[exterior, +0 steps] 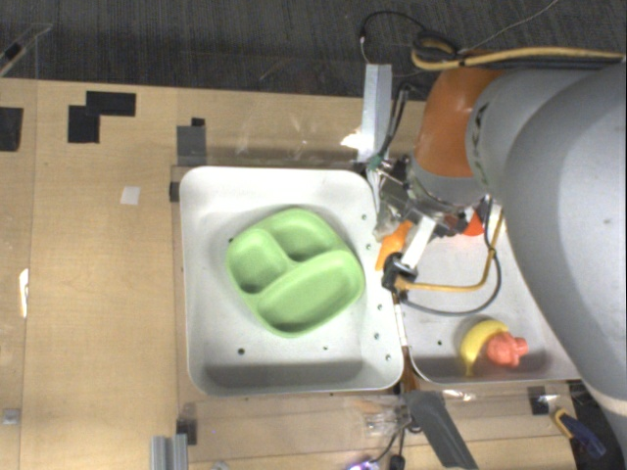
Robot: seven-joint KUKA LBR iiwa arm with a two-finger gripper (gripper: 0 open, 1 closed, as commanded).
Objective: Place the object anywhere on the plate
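Gripper [389, 221] at right bin [441, 358] left edge, open-or-closed unclear; small orange object [392, 236] against it, partly hidden.

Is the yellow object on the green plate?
No: the yellow object lies in the right bin beside a pink one; the green plate sits in the left bin.

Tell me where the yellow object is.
In the camera view, the yellow object lies in the right bin, near that bin's lower edge, with a pink object beside it on its right.
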